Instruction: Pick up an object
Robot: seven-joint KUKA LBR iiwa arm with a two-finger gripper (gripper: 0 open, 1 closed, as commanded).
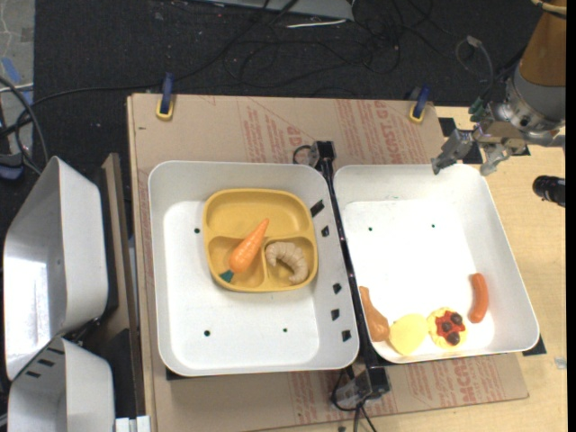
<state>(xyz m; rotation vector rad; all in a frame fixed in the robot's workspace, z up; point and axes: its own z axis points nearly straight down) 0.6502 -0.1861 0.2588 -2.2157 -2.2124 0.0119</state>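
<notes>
The gripper (pixel 468 156) hangs over the far right corner of the right bin (pixel 405 232), its two fingers spread apart with nothing between them, well away from every object. Taking that bin as the landmark, the nearest candidates lie along its near edge: a small red sausage (pixel 478 296) close to the near right wall, a round toy (pixel 447 326) with red and dark toppings just beside it toward the middle, a pale yellow disc (pixel 408 333) touching that toy's left side, and an orange-brown curved piece (pixel 373 313) against the bin's left wall. Beyond that left wall, in the left bin (pixel 180 331), a yellow divided plate (pixel 261 207) holds a carrot (pixel 248 247) and a pale shrimp (pixel 289 259). These all look like light play food, probably stiff, smooth plastic that could slip from a pinch. The sausage seems the easiest pick: it lies alone, and closing the fingers across its narrow middle should hold it. The disc looks flat and low, so harder to get under.
</notes>
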